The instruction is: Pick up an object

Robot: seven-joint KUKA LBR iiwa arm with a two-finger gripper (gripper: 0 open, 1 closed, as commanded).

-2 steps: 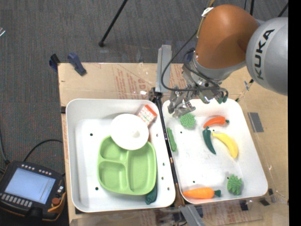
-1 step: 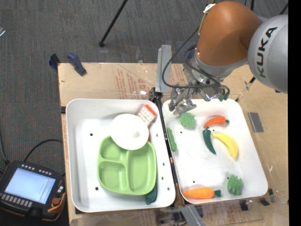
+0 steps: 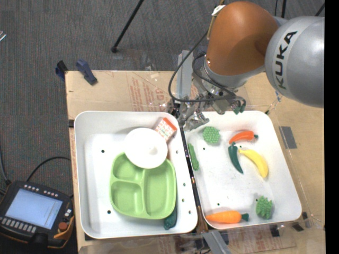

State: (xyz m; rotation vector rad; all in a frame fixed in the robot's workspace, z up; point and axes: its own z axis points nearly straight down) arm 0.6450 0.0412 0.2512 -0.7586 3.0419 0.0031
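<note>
toy vegetables and fruit lie scattered in the right bin [image 3: 288,189], and the nearest to the gripper [image 3: 194,118] is a small knobbly green one [image 3: 212,135] near the bin's far edge, just beside and below the tool. it looks like light, hollow plastic, stiff enough to pinch, though its bumpy round shape may roll; a hold across its middle seems best. a slim green pod [image 3: 193,156] lies along the bin's left wall, awkward to reach. farther right sit an orange pepper [image 3: 242,137], a dark green pepper [image 3: 235,158] and a banana [image 3: 255,162], close together. a carrot [image 3: 226,217] and a green sprig [image 3: 264,207] rest at the near edge. whether the tool is spread or closed, and whether it grips anything, cannot be told.
</note>
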